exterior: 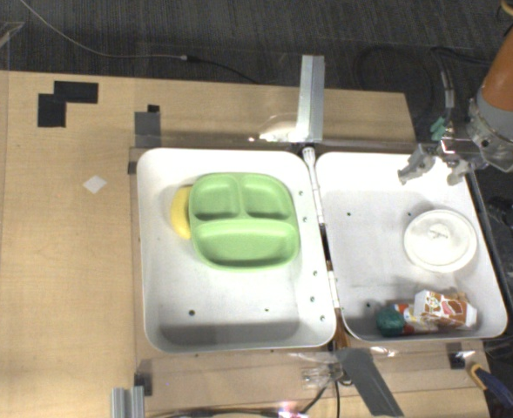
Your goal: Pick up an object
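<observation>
Risk: white round lid (440,237) lies flat on right bin (361,259) floor, so my fingers likely skid off rim, close on nothing. Carton (443,310) below lid, hugs bin's near wall beside green cap (389,320); wall may block descent. My gripper (435,165) above lid at bin's far edge, prongs spread, nothing held or touched.

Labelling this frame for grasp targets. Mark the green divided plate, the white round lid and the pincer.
green divided plate (241,219): camera view, on its central ridge.
white round lid (440,238): camera view, on its top centre.
pincer (434,163): camera view, midway between its two fingertips.
</observation>
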